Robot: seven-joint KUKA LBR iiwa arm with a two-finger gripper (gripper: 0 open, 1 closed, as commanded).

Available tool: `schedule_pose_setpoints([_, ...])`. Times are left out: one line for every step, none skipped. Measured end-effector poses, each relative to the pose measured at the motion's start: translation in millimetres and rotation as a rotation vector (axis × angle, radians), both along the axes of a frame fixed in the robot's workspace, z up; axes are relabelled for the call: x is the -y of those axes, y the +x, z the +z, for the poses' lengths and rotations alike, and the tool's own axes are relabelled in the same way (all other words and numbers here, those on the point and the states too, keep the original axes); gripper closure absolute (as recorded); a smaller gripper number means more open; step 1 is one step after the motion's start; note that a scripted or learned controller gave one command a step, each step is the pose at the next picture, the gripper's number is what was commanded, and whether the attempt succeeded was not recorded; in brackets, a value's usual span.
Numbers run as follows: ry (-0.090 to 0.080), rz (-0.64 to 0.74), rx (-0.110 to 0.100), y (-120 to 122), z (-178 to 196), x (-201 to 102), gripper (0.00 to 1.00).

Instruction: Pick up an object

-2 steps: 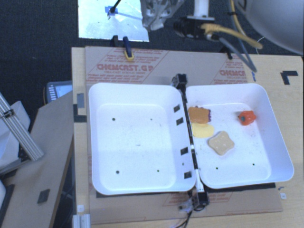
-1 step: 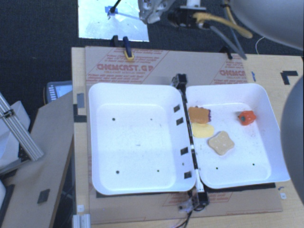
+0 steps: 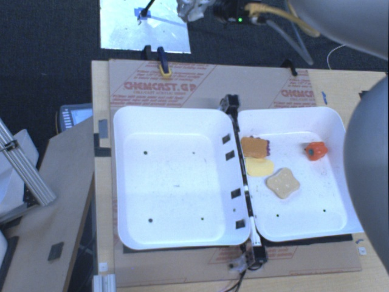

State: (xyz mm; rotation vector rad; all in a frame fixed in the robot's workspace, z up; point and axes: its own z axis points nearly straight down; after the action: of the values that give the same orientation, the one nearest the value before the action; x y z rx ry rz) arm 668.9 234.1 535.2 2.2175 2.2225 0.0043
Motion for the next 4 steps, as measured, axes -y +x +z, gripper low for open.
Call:
schedule_pose_setpoints([0.000, 0.002, -0.001, -0.7, 0.1, -0.3, 0.00])
schedule_pose_setpoints([0.001, 0.005, 0.001, -0.8, 11.7, -0.7, 1.00])
schedule_pose_setpoints([0.001, 0.006, 0.001, -0.9, 11.4, -0.7, 0.00])
schedule_pose_setpoints([0.002, 0.010, 0.003, -1.0, 23.1, -1.2, 1.00])
